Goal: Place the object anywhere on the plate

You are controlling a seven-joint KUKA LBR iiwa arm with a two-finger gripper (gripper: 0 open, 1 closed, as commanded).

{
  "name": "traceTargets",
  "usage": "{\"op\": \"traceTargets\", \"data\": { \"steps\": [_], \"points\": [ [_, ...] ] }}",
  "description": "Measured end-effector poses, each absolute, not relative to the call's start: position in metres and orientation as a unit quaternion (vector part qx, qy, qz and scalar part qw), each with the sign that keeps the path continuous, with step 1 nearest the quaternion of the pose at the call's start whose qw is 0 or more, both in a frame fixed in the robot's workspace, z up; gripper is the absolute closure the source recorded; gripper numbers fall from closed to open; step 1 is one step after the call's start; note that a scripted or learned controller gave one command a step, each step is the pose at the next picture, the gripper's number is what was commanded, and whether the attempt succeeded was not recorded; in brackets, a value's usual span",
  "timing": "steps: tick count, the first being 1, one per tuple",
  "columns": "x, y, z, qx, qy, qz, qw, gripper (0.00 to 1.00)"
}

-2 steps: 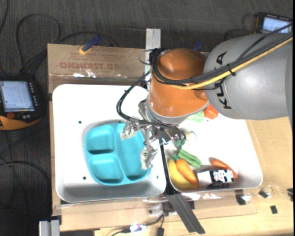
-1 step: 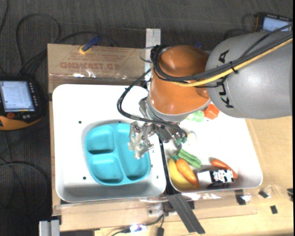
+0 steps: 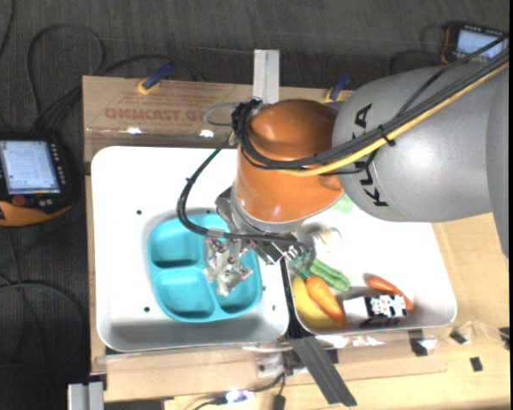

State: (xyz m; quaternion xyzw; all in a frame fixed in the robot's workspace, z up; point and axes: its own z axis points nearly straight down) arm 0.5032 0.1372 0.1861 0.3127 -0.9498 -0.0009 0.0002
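Observation:
A turquoise plate [image 3: 181, 273] with three compartments lies in the left white bin [image 3: 120, 254]. My gripper [image 3: 227, 270] hangs over the plate's right side, above the right-hand compartments. The orange wrist band [image 3: 286, 165] and grey arm cover the plate's upper right corner. I cannot make out any object at the gripper. Toy foods lie in the right bin: an orange carrot [image 3: 320, 293], a yellow piece [image 3: 306, 307] under it, a green piece [image 3: 327, 272] and a red piece [image 3: 383, 285].
The right bin [image 3: 427, 254] also holds a black and white box [image 3: 374, 307] near its front wall. The divider between the bins runs just right of the gripper. A cardboard sheet [image 3: 154, 109] lies behind the bins, and a pendant [image 3: 21, 173] sits off the bench at left.

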Motion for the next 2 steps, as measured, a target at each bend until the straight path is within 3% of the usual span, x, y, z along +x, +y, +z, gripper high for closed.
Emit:
{"op": "traceTargets", "data": {
  "steps": [1,2],
  "points": [
    [0.504,0.062,0.183,0.328,-0.945,-0.0002,0.000,1.00],
    [0.592,0.060,0.232,0.451,-0.893,-0.0014,-0.002,1.00]
  ]
}}
